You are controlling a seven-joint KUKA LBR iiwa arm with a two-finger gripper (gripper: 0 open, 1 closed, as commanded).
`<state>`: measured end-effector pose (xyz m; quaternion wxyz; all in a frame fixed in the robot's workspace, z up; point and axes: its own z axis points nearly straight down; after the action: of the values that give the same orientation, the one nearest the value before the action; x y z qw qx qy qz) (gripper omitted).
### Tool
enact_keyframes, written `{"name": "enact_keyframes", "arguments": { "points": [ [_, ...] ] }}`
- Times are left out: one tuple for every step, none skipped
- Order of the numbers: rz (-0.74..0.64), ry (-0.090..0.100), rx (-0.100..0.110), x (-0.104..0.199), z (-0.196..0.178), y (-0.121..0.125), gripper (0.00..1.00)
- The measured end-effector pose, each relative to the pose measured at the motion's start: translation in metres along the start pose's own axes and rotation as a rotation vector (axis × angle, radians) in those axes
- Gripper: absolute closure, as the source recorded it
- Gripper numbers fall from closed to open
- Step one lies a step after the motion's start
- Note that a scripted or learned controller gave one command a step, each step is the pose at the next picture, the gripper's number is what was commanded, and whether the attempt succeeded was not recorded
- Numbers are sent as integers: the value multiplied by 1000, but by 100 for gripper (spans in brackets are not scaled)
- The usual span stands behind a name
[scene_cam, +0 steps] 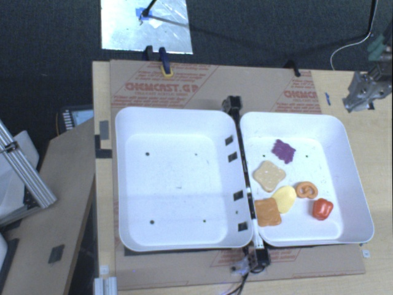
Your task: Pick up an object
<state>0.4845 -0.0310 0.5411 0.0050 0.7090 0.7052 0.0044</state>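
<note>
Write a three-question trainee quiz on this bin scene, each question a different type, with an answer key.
1. True or false: the purple piece lies in the left bin.
2. Multiple choice: which item lies nearest the divider between the bins? A) red piece B) orange block C) pretzel-shaped piece
3. Fill in: the yellow piece lies between the orange block and the ____-shaped piece.

Key
1. False; it lies in the right bin, with the tan slice and the other items.
2. B
3. pretzel

The hand is beyond the right bin's far right corner, not over any item.
</note>
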Motion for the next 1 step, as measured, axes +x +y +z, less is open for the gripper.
{"name": "enact_keyframes", "arguments": {
  "points": [
    [-15, 1, 22, 68, 117, 15, 100]
  ]
}}
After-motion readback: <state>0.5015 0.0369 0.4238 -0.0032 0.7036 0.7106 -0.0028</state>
